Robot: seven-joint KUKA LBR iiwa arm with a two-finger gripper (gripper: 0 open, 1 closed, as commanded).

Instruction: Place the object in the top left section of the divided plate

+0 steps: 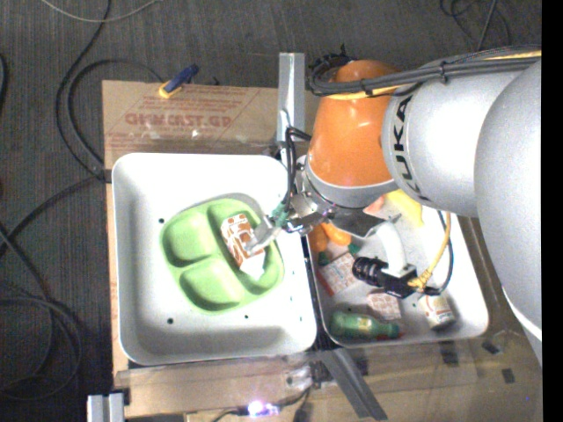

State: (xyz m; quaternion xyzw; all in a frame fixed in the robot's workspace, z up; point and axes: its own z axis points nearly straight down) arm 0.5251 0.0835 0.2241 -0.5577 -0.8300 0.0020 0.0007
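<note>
Orange-and-white patterned packet (236, 235) lies over the centre of the green three-section plastic plate (195, 266), pinched in the pincer (247, 243).
Delivery incomplete: release pending, and the packet appears short of the far-left section.

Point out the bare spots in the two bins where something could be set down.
Free: the left bin floor all around the green divided plate, widest along its left and front walls, and the plate's left and front sections. Crowded: the plate's right part under the gripper with its small orange object, and the right bin, full of packets and a green bottle.
</note>
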